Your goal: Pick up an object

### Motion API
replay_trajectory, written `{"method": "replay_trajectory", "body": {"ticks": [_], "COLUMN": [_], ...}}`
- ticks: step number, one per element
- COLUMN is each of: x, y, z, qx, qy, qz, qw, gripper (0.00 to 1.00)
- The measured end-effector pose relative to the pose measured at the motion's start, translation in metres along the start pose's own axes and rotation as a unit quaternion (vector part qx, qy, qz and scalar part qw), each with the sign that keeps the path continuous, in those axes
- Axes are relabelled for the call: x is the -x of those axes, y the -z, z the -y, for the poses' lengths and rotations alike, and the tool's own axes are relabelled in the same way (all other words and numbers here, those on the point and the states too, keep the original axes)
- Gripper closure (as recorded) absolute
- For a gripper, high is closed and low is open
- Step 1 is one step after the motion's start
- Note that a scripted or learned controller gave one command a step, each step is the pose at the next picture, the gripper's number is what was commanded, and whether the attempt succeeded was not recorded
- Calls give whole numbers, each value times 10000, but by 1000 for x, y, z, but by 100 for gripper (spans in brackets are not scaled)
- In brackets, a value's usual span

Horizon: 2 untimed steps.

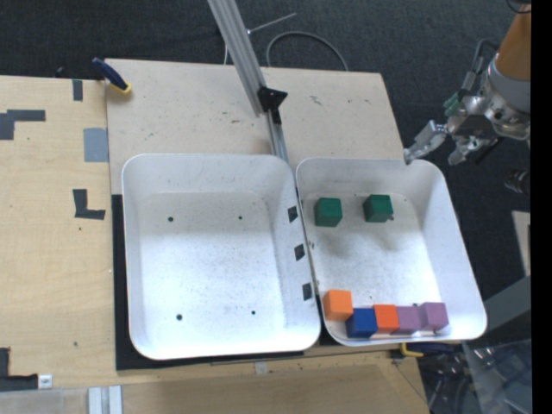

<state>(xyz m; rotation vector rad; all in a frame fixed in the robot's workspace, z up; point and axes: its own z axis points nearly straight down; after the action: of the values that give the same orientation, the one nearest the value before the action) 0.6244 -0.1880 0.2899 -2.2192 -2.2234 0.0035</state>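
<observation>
Two green cubes lie in the far part of the right bin point(448, 222), one at left point(328, 211) and one at right point(378, 207). Along the bin's near wall sits a row of blocks: an orange one point(337, 303), a blue one point(361, 322), a second orange one point(385, 317), and two purple ones point(409, 318) point(434, 315). My gripper point(442, 143) hangs beyond the bin's far right corner, outside its rim, with its fingers spread apart and nothing between them.
The left bin point(138, 231) stands beside the right one. A slanted metal rail point(241, 50) runs from the top down to the gap between the bins. A cable loops behind it. A blue and yellow clamp point(112, 74) lies at the far left.
</observation>
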Motion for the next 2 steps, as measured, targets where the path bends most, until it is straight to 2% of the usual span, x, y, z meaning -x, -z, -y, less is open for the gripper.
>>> {"method": "replay_trajectory", "body": {"ticks": [1,2], "x": [-73,-65], "y": [-47,-186], "z": [14,47], "qx": [-22,-42], "qy": [24,-10], "qz": [-24,-13], "qw": [10000,10000], "gripper": [0,0]}}
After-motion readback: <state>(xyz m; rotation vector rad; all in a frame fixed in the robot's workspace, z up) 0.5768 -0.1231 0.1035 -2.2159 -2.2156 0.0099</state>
